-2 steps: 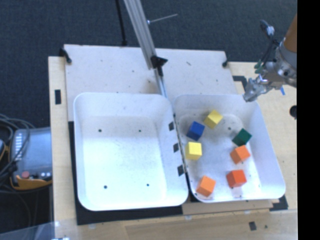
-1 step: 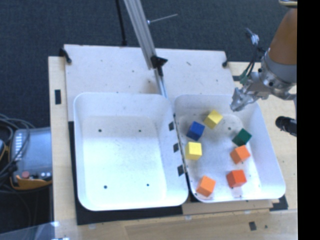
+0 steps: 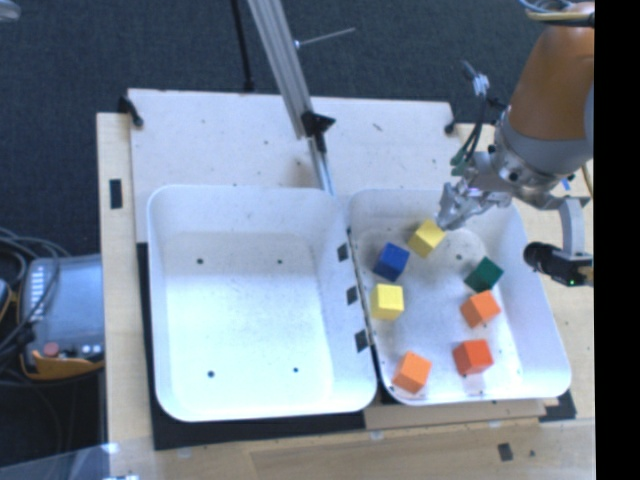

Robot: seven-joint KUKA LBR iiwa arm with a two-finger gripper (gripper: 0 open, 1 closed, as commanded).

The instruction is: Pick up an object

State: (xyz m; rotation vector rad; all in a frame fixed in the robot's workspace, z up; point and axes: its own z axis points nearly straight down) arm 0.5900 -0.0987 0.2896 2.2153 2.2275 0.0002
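Yellow cube [image 3: 427,237] sat tilted right under the gripper [image 3: 452,213]; couldn't tell its state, and an off-centre close might've nudged it away.

Two white bins: left bin [image 3: 250,298], right bin [image 3: 530,353]. Seven cubes: two yellow [image 3: 427,237] [image 3: 388,300], one blue [image 3: 392,260], one green [image 3: 484,273], three orange [image 3: 481,309] [image 3: 473,356] [image 3: 412,371].

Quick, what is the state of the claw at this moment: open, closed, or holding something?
Claw: cannot be told; it hangs just above the upper yellow cube in the right bin.
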